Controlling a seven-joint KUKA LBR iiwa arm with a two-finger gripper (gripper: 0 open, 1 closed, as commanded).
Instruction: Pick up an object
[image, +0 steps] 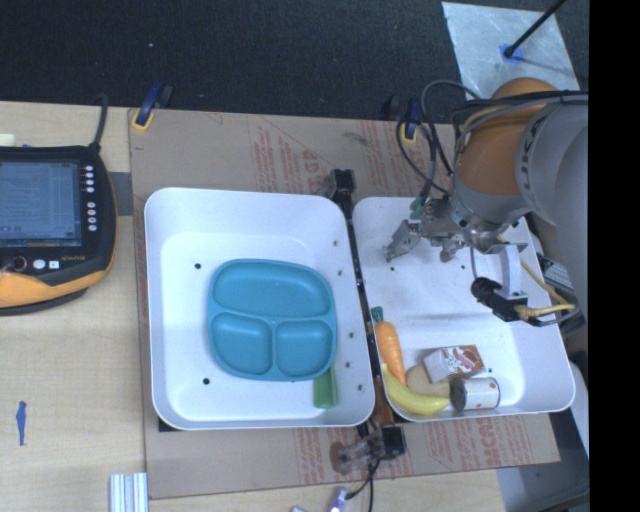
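Claw (422, 250) sits low over the far end of the right bin (436, 300), its two prongs spread apart with bare white floor between them, gripping nothing and touching none of the objects. All four loose objects in that bin are bunched at the near end, well apart from the claw: one carrot (389, 347) along the left wall, one banana (412, 399) just below it, curving along the near wall, one small printed packet (452, 361) beside them, and one white can (477, 393) lying on its side with a dark lid, touching the banana's end. Left bin (181, 352) holds one blue divided plate (272, 318) in the middle and one green block (325, 388) by its near right corner. One screen tablet (45, 222) lies on the bench, left of both bins.
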